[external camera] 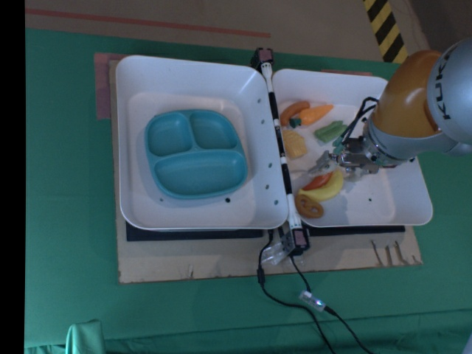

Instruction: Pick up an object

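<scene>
Toy food [322, 186] lies in white bin [398, 198] on green bench [66, 198].

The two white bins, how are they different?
The left bin holds a teal divided plate; the right bin holds small toy foods, such as a banana and a carrot. The gripper reaches into the right bin, not the left bin. Both bins are white, shallow and sit side by side.
</scene>
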Robot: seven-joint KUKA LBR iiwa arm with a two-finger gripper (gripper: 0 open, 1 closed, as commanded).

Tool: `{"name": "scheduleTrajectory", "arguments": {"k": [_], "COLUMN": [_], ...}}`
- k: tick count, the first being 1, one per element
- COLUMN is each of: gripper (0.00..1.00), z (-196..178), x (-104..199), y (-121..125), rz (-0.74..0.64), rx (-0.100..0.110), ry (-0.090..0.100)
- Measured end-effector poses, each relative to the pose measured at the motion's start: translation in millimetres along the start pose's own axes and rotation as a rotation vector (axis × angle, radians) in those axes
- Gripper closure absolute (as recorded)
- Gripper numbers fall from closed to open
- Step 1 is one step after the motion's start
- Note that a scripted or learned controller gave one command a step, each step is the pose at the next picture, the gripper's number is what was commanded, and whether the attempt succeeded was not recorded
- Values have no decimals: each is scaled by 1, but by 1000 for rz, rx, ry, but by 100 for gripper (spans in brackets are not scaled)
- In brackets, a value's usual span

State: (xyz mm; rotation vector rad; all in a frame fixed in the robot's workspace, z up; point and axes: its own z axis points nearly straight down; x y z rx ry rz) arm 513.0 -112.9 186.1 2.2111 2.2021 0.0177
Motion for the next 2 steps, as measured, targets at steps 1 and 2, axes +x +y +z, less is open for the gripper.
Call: {"name": "scheduleTrajectory", "arguments": {"k": [1, 2], "gripper": [100, 100], "z": [-12, -112], "x": [-1, 18], "y": [2, -7], "rz": [4, -1], "rx": [-6, 19], "ry": [-2, 5]}}
